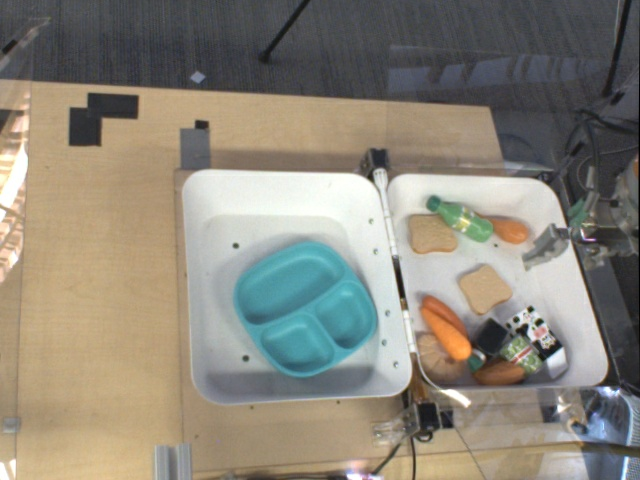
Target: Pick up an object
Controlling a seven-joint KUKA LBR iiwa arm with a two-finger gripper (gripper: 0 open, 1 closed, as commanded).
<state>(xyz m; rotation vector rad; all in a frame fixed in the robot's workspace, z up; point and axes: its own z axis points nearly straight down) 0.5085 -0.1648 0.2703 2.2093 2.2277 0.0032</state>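
Camera view cannot tell the fingers' (pixel 548 245) state above the right bin's (pixel 590 308) rim.

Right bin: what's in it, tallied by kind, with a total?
Tan toast slices: 2
Orange carrots: 2
Green plastic bottle: 1
Brown sausage: 1
Black-and-white printed box: 1
Beige round piece: 1
Total: 8

Looks like a robotics lab. Plywood bench (pixel 100 298) with black tape markers (pixel 100 115), loose cables (pixel 420 438), grey carpet floor (pixel 420 28).
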